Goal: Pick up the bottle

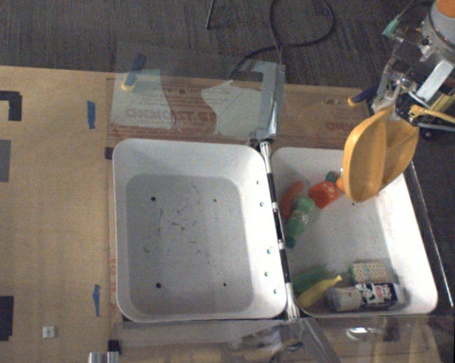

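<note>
Wrong item lifted — bottle not yet picked

The gripper (392,109) hangs above the far right corner of the right bin (424,257) with a yellow-orange bowl-like item (375,161) hanging from the jaws, pinched at its upper rim. The bottle (362,297) lies on its side at the near edge of the right bin, well apart from the gripper. By this evidence the pick step has taken the wrong object — the next move calls for releasing it, travelling to the near edge and descending over the bottle body with the jaws across its width. Count: two bins; left bin (127,233) one; one bottle; one lifted item; roughly six small toy foods (301,218), some overlapping, so the count is uncertain
</note>
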Robot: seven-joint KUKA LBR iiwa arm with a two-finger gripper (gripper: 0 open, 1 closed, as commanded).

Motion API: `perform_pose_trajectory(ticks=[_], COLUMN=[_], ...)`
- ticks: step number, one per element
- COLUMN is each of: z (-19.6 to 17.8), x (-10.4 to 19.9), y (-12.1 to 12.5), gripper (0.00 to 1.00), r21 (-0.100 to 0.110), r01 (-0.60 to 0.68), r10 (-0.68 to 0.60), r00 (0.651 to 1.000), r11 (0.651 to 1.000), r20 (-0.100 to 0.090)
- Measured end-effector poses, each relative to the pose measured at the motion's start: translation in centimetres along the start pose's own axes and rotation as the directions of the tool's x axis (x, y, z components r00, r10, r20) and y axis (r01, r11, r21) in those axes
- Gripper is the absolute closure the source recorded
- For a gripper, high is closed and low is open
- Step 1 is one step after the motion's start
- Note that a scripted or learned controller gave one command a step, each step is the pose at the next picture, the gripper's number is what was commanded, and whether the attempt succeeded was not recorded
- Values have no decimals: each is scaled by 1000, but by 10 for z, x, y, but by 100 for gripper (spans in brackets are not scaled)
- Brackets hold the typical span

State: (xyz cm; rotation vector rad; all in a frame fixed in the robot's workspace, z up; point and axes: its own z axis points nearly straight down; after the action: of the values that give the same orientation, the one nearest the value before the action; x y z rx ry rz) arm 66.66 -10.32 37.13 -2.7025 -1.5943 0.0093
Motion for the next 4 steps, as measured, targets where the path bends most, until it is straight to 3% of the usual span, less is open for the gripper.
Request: perform_pose_trajectory(ticks=[1, 2, 3, 4], z=[53, 32, 102, 94], x=[10, 25, 23, -36], y=[-81, -42, -91, -84], gripper=[100, 100, 100, 100], r21=[2, 0, 3, 3], r01=[55, -61, -62, 114], r10=[-55, 61, 62, -114], r00=[998, 998, 998, 993], r11=[998, 998, 998, 993], r20=[0, 0, 1, -1])
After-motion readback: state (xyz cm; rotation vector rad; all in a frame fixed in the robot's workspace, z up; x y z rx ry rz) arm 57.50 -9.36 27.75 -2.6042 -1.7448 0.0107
